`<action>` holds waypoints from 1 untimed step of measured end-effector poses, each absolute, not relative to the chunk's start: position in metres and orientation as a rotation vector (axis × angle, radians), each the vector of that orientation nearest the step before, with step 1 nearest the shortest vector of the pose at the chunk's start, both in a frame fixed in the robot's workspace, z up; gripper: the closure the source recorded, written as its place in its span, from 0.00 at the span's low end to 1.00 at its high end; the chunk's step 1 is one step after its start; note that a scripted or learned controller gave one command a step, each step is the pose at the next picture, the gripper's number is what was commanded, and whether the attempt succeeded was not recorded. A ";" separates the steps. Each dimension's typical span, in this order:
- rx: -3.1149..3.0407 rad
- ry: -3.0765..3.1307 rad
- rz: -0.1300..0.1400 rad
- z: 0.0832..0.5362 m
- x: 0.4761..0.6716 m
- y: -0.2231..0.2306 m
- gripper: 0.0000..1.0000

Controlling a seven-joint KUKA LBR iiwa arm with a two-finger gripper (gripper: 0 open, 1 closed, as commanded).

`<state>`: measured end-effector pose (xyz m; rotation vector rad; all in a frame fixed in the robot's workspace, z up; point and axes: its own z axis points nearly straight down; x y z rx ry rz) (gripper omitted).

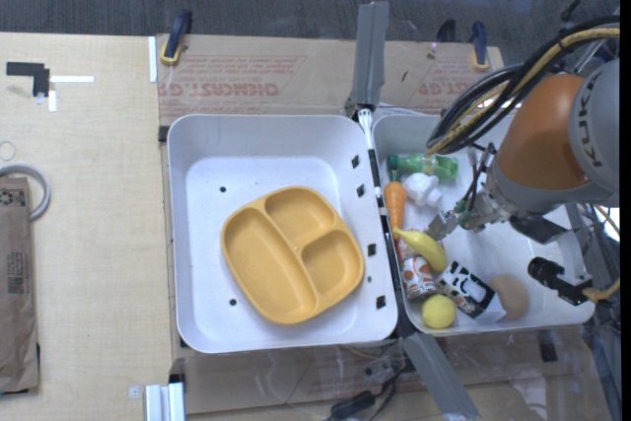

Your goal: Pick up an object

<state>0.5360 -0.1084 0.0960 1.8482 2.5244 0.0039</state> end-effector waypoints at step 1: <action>1.553 2.726 0.001 0.092 0.479 -0.099 0.00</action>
